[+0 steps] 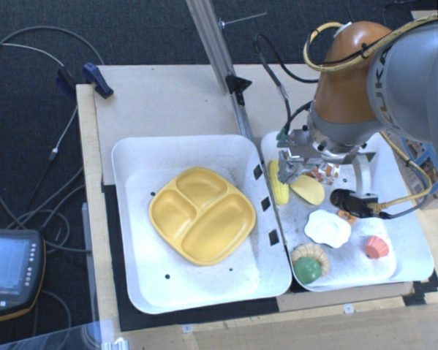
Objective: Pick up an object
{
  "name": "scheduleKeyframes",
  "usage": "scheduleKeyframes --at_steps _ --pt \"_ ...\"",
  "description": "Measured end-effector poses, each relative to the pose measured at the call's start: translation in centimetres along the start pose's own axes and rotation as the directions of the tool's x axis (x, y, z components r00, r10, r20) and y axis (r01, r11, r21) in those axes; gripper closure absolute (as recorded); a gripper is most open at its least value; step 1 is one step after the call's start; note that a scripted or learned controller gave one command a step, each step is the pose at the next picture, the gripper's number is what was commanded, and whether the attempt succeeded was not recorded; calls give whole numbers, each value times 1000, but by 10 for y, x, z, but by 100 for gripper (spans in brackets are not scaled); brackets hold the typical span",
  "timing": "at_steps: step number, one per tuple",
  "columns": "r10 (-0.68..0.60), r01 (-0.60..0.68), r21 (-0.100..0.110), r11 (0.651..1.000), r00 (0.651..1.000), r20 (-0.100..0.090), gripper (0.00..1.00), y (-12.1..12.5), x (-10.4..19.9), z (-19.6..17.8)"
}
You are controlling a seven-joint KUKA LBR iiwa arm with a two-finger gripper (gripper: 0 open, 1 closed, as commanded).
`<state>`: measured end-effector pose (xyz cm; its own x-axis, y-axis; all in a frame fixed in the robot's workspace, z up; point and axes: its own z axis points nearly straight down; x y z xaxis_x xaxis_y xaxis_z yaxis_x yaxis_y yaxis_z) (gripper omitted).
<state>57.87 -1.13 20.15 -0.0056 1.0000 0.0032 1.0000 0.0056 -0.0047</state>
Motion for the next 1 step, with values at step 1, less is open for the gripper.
scheduleKeyframes --at_steps 1 --pt "0 0 0 1000 1000 0 100 -29 46 2"
